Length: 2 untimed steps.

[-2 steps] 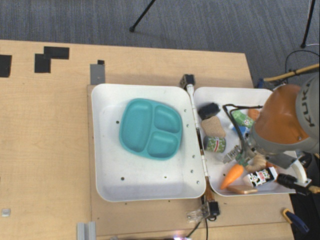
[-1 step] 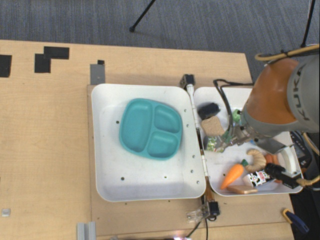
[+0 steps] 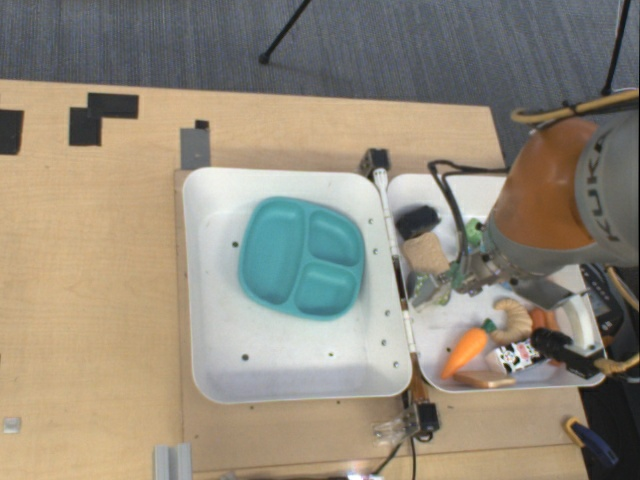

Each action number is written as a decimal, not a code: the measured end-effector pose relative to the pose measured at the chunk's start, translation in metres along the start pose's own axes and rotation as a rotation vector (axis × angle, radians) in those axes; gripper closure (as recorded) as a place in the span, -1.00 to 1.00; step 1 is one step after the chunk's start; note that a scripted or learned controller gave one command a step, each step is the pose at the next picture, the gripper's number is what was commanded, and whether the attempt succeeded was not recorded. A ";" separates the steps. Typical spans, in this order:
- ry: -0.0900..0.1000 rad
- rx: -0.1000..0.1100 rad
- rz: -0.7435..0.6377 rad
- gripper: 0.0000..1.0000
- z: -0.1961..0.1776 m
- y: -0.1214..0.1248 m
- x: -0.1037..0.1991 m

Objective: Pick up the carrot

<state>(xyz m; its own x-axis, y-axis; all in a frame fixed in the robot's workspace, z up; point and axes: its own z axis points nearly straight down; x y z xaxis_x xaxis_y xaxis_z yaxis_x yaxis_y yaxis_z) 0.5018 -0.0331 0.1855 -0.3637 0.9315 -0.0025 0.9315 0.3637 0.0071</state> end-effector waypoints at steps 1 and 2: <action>0.001 0.006 -0.195 -1.00 0.055 -0.037 -0.055; -0.002 -0.002 -0.215 -1.00 0.096 -0.032 -0.050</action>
